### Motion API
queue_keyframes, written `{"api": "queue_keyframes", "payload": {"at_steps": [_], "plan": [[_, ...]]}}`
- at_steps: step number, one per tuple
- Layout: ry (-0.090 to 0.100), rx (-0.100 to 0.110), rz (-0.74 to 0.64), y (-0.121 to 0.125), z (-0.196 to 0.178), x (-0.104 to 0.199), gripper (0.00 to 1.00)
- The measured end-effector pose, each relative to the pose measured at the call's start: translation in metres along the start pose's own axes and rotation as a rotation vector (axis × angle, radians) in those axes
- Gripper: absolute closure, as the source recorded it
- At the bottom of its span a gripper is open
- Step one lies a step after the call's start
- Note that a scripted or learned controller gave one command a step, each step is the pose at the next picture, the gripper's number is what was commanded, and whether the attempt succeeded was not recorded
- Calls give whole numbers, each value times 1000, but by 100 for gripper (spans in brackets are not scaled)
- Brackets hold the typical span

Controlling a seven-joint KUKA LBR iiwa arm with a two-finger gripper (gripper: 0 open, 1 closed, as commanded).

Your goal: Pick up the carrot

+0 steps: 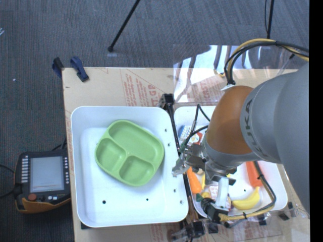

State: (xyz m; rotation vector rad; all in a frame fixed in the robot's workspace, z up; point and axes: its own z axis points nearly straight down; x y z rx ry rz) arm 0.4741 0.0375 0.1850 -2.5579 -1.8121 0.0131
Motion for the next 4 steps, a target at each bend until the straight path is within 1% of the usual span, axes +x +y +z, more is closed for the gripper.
{"api": "queue_keyframes", "payload": {"at_steps": [1,2,3,4], "plan": [[1,-4,145,18,-1,-49,0],[3,-5,205,16,-1,-41,0],[0,-1,-91,-1,0,3,0],[-2,5,-87,-1,-8,2,100]]}}
